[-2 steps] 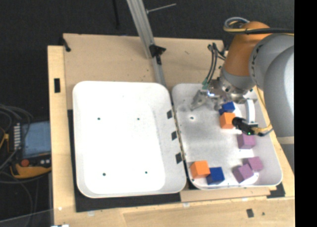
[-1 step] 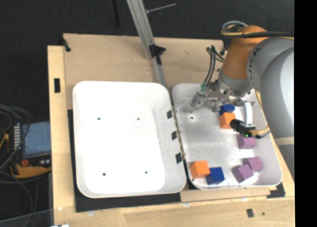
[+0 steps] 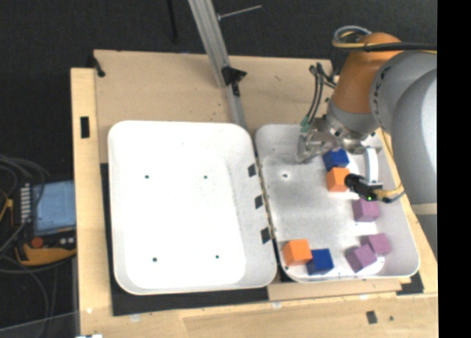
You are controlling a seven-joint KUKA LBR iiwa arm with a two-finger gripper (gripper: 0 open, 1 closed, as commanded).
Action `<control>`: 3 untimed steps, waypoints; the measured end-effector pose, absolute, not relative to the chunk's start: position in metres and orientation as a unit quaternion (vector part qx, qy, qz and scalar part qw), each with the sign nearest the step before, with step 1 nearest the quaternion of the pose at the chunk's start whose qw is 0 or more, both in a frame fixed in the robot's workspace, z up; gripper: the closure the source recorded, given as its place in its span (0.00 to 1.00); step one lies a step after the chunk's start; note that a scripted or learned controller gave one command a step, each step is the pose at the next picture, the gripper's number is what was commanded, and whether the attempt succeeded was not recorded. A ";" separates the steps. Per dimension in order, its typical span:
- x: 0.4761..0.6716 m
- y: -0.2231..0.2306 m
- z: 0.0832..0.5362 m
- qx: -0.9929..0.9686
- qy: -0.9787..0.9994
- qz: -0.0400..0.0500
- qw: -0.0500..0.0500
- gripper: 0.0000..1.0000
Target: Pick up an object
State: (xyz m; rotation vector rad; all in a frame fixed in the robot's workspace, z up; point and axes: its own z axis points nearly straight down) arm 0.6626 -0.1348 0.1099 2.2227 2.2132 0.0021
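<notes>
The fingers (image 3: 309, 145) hang low over the far part of the right bin (image 3: 294, 204); from here I can't tell how far apart they stand, and nothing shows between them. Just beside them, toward the arm, sit a blue block (image 3: 335, 158) and an orange block (image 3: 338, 179), touching. A descent where they are now would likely close on bare floor, or nudge the blue block aside.
</notes>
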 end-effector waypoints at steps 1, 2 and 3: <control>0.657 -0.132 0.171 0.709 0.705 0.002 0.003 1.00; 0.658 -0.134 0.208 0.708 0.706 0.002 0.002 1.00; 0.661 -0.085 0.223 0.705 0.709 0.002 0.001 1.00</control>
